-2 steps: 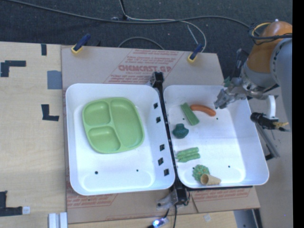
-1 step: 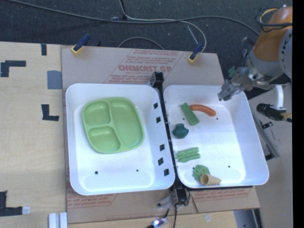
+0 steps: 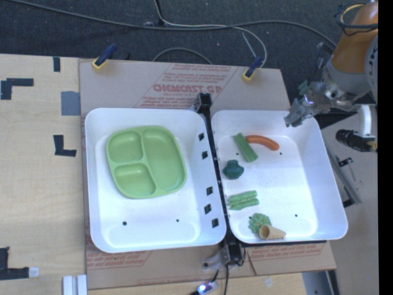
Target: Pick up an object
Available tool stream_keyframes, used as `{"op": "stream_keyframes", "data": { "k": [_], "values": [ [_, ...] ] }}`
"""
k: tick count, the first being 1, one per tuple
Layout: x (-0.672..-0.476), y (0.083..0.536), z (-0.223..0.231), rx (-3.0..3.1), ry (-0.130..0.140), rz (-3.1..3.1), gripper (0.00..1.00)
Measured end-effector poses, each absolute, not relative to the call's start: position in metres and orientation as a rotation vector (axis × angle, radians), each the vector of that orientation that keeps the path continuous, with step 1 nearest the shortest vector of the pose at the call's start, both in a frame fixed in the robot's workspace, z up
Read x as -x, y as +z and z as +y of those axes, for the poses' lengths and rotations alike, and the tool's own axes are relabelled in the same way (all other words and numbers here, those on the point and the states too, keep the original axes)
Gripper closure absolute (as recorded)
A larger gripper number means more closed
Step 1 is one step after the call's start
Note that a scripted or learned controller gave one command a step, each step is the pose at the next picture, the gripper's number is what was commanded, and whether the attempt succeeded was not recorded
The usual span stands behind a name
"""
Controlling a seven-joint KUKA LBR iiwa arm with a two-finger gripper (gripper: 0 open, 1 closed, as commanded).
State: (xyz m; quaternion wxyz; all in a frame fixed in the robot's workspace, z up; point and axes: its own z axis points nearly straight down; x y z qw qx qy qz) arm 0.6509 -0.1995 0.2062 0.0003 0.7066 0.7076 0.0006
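The arm (image 3: 356, 39) comes in from the right, its orange band up near the top corner, and the gripper (image 3: 296, 117) hangs over the far right corner of the right bin (image 3: 307, 183), right at the rim. Whether the fingers stand wide or narrow, I cannot tell: they are small and dark against the bin edge. Nothing shows between them.

Down in the right bin, the pickings are all on its left half. An orange sausage (image 3: 263, 142) lies near the far wall, and just beside it, touching or nearly so, a green stick (image 3: 245, 147) lies at a slant. Below those sits a dark teal lump (image 3: 233, 169), close to the divider between the bins. Further toward the near side, a flat green bean pod piece (image 3: 243, 199) lies crosswise. At the near edge, a leafy green piece (image 3: 259, 221) sits touching a tan cone (image 3: 272, 231). All six items rest on the bin floor, well apart from the gripper, with the sausage the nearest to it.

The left bin (image 3: 110, 226) holds a light green plate (image 3: 146, 161) with three compartments, set toward its far side.

Both bins sit on a cardboard sheet (image 3: 184, 82) on the table (image 3: 31, 195), clamped at the far edge by two clips with yellow and blue handles (image 3: 104, 56). Cables (image 3: 184, 24) trail over the dark floor beyond.
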Motion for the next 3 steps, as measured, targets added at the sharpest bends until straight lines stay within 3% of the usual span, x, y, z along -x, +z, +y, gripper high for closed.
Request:
{"op": "stream_keyframes", "data": {
  "k": [1,3],
  "values": [
    [-0.639,0.21,-0.144,-2.218,-0.002,2.229,1.0],
    [-0.579,0.204,-0.045,-2.22,-0.004,2.229,1.0]
  ]
}}
